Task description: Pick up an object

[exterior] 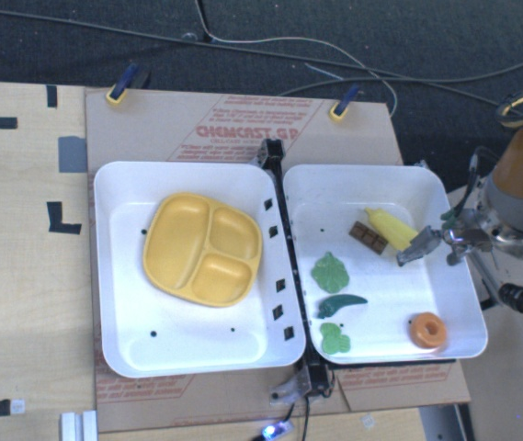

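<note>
The right bin holds several small toys. A yellow piece lies beside a brown chocolate bar near the middle. A light green leafy piece, a dark green pepper and another green piece sit along the bin's left side. An orange donut rests in the front right corner. My gripper hangs over the bin's right side, just right of the yellow piece. It is open, with nothing between its fingers.
The left bin holds a yellow divided plate. A black clip strip joins the two bins. Both stand on a cardboard sheet clamped at the back. Cables run across the dark floor behind.
</note>
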You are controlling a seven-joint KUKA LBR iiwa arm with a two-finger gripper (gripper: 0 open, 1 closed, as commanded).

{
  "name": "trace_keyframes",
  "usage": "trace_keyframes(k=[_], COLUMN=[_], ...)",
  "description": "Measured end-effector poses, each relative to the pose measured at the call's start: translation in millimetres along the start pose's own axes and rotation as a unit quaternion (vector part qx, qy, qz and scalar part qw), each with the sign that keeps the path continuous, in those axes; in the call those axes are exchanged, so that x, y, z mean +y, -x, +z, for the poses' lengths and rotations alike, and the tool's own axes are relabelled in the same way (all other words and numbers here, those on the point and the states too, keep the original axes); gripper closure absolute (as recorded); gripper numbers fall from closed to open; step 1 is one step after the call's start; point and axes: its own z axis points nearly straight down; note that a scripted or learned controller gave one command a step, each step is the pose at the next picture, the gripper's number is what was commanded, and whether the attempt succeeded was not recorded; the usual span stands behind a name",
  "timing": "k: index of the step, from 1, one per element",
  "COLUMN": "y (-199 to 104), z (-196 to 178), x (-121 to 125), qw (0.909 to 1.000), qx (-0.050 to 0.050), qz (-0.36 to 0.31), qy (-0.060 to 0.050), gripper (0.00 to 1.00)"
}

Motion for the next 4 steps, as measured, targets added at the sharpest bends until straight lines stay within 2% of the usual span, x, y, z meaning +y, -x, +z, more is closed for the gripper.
trace_keyframes(k=[1, 2, 3, 4], y=[-0.2, -2.2, -2.1, -1.9], z=[-6.9, 57.6, 102.2, 89.0], x=[3.3, 3.5, 4.4, 5.5], qw=[1.0, 1.0, 1.0, 1.0], qx=[-0.002, -0.001, -0.003, -0.004], qz=[-0.002, -0.002, -0.002, -0.002], qy=[0.006, 0.004, 0.007, 0.009], gripper=[0.0, 0.0, 0.0, 1.0])
